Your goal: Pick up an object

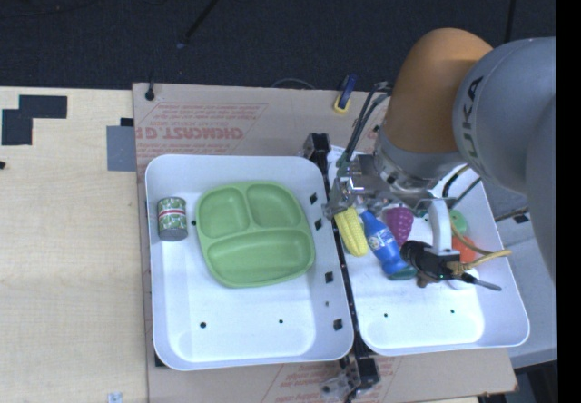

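Observation:
My gripper [348, 195] hangs low over the back left corner of the right bin [427, 330], just above the far end of a yellow corn cob [351, 231]. Beside the cob lies a blue bottle [385, 247], and a purple bunch of grapes [399, 222] sits right behind it. A green item [459, 221] and an orange item [470, 252] lie farther right, partly hidden by the arm's hardware. Nothing is visibly held in the gripper.
In the left bin [236, 329] a green divided plate [254, 234] lies beside a small can [172, 217] at the left wall. The ridge between the bins [338, 283] runs close to the gripper's left. The arm's bulk covers the right bin's back.

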Robot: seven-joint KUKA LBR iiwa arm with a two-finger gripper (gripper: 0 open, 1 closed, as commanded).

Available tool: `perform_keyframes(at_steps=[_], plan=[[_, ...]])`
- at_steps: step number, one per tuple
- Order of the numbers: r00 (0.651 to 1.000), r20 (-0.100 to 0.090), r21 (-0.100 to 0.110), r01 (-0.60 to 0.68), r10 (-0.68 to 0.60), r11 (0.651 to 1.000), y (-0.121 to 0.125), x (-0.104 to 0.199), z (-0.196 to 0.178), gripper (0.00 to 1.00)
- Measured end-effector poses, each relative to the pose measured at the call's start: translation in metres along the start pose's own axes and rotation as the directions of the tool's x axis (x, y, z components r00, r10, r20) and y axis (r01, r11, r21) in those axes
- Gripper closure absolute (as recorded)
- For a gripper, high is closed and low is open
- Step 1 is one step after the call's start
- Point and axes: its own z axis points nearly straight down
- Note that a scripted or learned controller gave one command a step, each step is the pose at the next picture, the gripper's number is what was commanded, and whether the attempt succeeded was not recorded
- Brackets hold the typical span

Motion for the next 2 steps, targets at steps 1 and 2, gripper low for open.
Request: perform_keyframes(at_steps=[1,2], plan=[[1.0,0.001,0.001,-0.002,0.002,1.0,0.009,0.027,0.002,1.0],[1.0,0.002,0.005,-0.004,0.004,1.0,-0.002,0.022,0.02,1.0]])
